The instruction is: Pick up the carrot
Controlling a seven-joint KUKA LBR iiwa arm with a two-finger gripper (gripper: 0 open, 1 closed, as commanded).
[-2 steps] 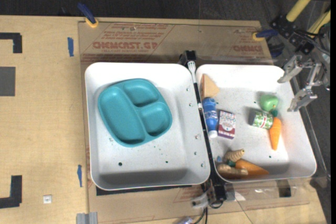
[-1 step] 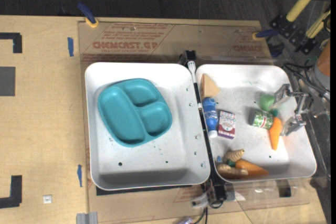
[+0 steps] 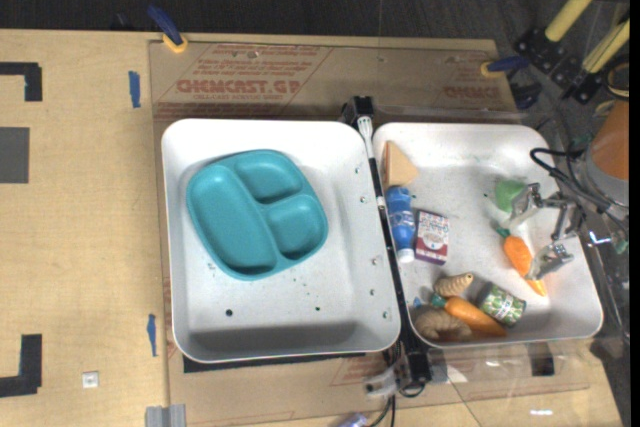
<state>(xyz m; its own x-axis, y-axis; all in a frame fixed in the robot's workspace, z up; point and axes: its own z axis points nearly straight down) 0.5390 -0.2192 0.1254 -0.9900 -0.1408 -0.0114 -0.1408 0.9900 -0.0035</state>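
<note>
A small orange carrot (image 3: 518, 254) lies in the right half of the right bin (image 3: 455, 143), below a green toy (image 3: 509, 191). A second, longer orange carrot-like piece (image 3: 470, 314) lies near the bin's front wall. My gripper (image 3: 541, 229) reaches in from the right and hangs low over the bin's right side. It is open, with one fingertip (image 3: 527, 199) next to the green toy and the other (image 3: 554, 258) just right of the small carrot. The small carrot sits at the left edge of the gap, with nothing gripped.
The right bin also holds a cheese wedge (image 3: 397, 163), a blue bottle (image 3: 401, 219), a small purple carton (image 3: 432, 236), a green can (image 3: 501, 303) and brown food pieces (image 3: 432, 322). A teal divided plate (image 3: 257, 211) lies in the left bin (image 3: 190, 315).
</note>
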